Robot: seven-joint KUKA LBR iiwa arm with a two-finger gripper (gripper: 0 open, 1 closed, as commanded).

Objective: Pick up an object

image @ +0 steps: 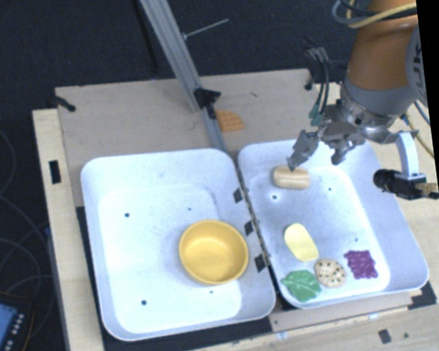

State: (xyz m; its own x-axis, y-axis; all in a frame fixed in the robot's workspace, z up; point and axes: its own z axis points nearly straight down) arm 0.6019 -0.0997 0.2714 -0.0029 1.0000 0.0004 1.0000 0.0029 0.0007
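My gripper [321,151] hangs over the far part of the right bin [383,214], its two dark fingers spread open. A tan bread roll [291,178] lies on the bin floor just below and left of the left finger [302,150], not between the fingers. Nearer the front of the same bin lie a pale yellow oval piece [300,242], a green leaf [299,284], a speckled cookie [329,272] and a purple grape bunch [360,263].
The left bin [122,222] holds a yellow bowl [212,251]. A slanted metal post [177,53] rises behind the divide between the bins. A small orange patch [229,120] lies on the bench behind the bins.
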